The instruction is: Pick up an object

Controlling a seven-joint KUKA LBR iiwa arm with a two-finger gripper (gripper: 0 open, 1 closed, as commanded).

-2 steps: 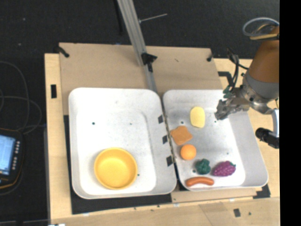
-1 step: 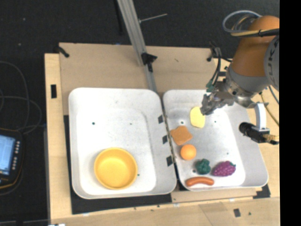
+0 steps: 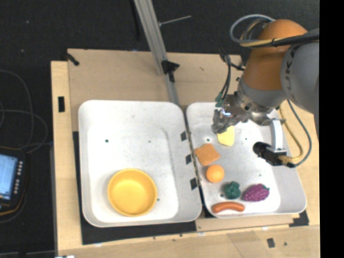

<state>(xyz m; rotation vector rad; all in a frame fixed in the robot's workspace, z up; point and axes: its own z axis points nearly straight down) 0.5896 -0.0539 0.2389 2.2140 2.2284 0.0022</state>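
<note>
Left bin (image 3: pixel 134 128): a yellow bowl (image 3: pixel 132 192) sat upright near its front edge, left of centre. Nothing else was worth noting there.

Right bin (image 3: pixel 290 190), left to right:
- A tan square piece (image 3: pixel 207 154) lay close to the bin's left wall, about mid-depth.
- An orange ball (image 3: pixel 215 173) sat just in front of it, apart from it.
- The gripper (image 3: pixel 222 121) hung over the back-left part of the bin. Whether it was open or closed could not be told.
- A pale yellow piece (image 3: pixel 227 137) lay right under or beside the gripper tip. It was partly hidden, and contact could not be told. It was nearest the gripper, so probably the target.
- A red sausage (image 3: pixel 228 207) lay along the front edge.
- A green piece (image 3: pixel 232 189) sat just behind the sausage.
- Purple grapes (image 3: pixel 255 192) sat beside the green piece, toward the front right.

Handling judgement: the pale yellow piece looked like small toy food, likely light, stiff and smooth plastic, not fragile. Being low and flattish, it could slip or skid on the bin floor. The best hold was probably across its narrow width at the middle, coming straight down with the grip low. The tan square was near enough to get nudged.

Nothing was seen lifted or held.
</note>
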